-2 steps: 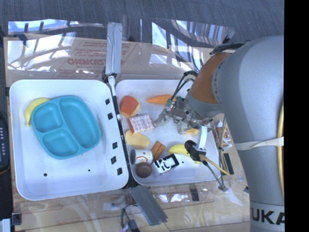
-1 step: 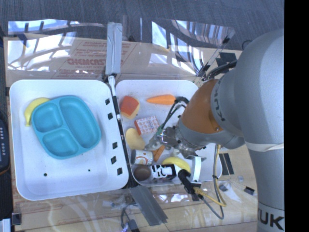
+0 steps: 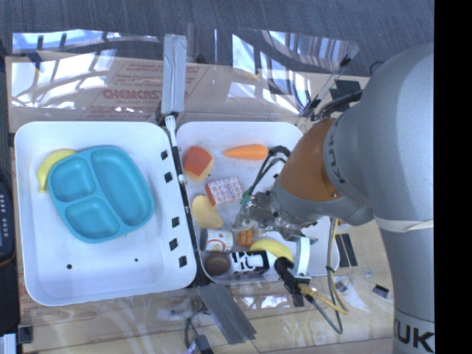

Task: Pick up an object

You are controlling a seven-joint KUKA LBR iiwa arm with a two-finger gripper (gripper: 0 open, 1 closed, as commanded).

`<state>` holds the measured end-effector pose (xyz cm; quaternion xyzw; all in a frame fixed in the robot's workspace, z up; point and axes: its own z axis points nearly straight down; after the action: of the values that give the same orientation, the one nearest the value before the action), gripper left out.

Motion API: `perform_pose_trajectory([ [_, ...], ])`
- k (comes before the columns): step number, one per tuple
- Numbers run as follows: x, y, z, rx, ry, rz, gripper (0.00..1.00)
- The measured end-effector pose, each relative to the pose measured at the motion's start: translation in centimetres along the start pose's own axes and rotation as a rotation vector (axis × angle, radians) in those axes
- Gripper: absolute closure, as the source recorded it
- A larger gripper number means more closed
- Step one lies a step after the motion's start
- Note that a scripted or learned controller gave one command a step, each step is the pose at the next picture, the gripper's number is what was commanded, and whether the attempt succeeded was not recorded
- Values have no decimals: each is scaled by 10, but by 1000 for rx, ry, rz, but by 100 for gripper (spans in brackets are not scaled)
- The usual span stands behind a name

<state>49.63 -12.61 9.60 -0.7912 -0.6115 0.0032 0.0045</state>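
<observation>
My gripper reaches down into the middle of the right bin, under the grey wrist with the orange band. It hangs just right of a red-and-white box and above a small orange piece. Around it lie a yellow pear-like fruit, a small can, a yellow banana, a black-and-white pack and a brown ball. Farther back sit a red-orange fruit and a carrot. I see nothing clearly held.
The left bin holds a blue divided plate and a yellow banana at its far left. A hinged divider runs between the bins. The arm's bulk covers the right bin's right side.
</observation>
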Motion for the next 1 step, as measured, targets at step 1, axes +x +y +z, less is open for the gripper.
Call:
perform_pose_trajectory([
  [1,70,24,-95,-9,1,-40,100],
])
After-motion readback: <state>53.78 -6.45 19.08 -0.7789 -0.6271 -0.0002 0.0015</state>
